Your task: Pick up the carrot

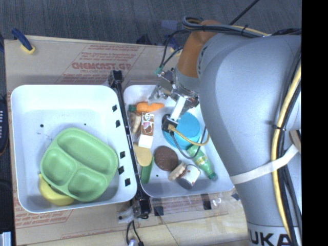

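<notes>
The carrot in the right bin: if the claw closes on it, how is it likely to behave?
The carrot looks like a small, smooth toy, so probably stiff and light. Its rounded, tapering body could roll or slip out sideways under a pinch. It lies near the bin's far wall, beside a brown-and-white packet, so it may nudge that if pushed.

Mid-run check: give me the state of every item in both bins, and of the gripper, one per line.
carrot: lying flat at the right bin's far end, not held
gripper: just above the carrot, carrying nothing
green divided tray: left bin, tilted, resting on a yellow object
green bottle: lying on its side
blue plate: right bin, partly under the arm
brown round item: lying flat
snack packet: lying flat
</notes>
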Available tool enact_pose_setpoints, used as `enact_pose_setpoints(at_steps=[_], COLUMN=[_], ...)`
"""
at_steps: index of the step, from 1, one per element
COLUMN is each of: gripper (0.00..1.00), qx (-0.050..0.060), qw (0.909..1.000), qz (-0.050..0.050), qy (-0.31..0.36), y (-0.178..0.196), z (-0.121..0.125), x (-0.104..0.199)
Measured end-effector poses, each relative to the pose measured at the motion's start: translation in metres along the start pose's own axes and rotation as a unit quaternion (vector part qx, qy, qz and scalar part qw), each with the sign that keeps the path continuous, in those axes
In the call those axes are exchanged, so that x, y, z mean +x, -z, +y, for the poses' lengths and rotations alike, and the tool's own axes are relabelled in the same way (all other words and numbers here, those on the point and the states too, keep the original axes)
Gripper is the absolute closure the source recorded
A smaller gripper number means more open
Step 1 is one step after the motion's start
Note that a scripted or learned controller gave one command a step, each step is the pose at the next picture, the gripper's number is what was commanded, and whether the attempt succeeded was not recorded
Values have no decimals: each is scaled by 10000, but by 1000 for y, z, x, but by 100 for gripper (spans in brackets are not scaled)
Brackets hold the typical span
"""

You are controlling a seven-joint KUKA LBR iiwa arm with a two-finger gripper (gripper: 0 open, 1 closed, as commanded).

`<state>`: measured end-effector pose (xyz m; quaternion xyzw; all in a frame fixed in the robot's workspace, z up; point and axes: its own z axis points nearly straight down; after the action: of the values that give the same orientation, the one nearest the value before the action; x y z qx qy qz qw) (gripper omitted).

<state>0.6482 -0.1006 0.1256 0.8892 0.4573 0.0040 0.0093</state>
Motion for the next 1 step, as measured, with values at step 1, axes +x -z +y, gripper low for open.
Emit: enact_pose_setpoints(at_steps=[1], gripper=[0], qx=[-66], qw=[9999], qz=[95], qy=[-101], y=[-14], z=[-19], x=[-12])
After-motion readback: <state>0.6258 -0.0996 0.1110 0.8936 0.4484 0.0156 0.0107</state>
